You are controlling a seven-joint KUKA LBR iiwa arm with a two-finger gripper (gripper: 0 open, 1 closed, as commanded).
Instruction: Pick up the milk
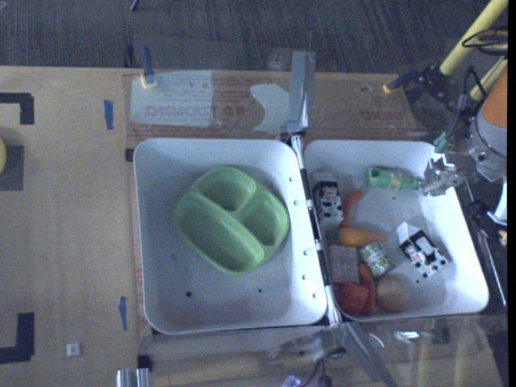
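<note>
Well apart: milk [327, 200] (left edge), tool [442, 176] at right.

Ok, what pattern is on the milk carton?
Black patches on white, cow-like, on the milk carton in the camera view.

One fixed camera looks down at a slant on both white bins [153, 240], the arm [493, 127] entering from the right.

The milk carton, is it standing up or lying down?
Lying down. The milk carton rests flat on the floor of the right bin, its cow-patterned side facing up, beside the carrot.
</note>
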